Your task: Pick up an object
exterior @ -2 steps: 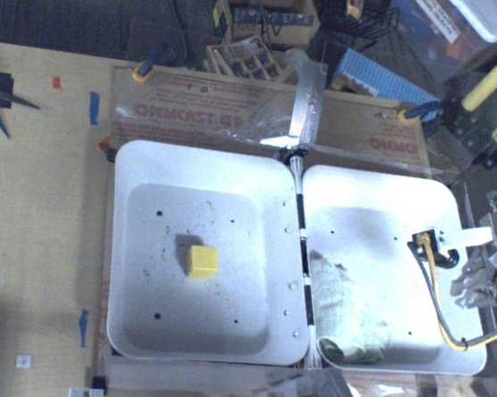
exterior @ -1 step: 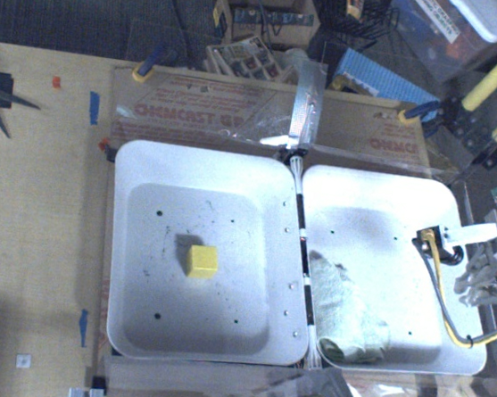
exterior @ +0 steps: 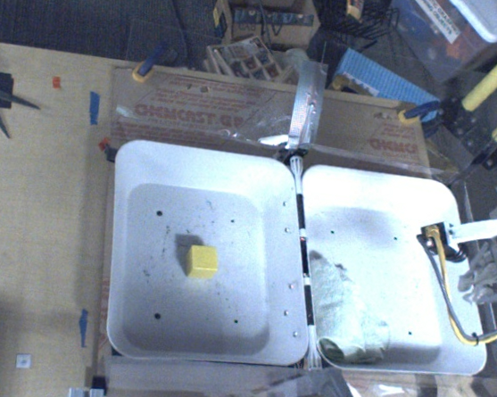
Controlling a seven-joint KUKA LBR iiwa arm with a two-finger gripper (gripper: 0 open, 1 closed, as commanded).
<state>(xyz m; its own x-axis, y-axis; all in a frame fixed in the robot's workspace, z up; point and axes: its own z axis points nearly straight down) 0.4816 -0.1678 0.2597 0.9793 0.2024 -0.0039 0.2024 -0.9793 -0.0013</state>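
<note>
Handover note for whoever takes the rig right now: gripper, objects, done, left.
Gripper: at the far right edge, outside the right bin; holding nothing visible, finger state unreadable.
Yellow block: flat on the floor of the left bin, near its middle, untouched.
Rolled cloth: in the right bin, along its left wall towards the near corner.
Done: nothing picked.
Left: reach in, grasp one object, lift it.

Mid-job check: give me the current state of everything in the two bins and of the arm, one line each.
yellow block: resting flat on the left bin's floor, untouched.
rolled cloth: lying on its side against the right bin's left wall.
left bin: level on the bench.
right bin: level beside it.
arm: at the right bin's right edge.
</note>
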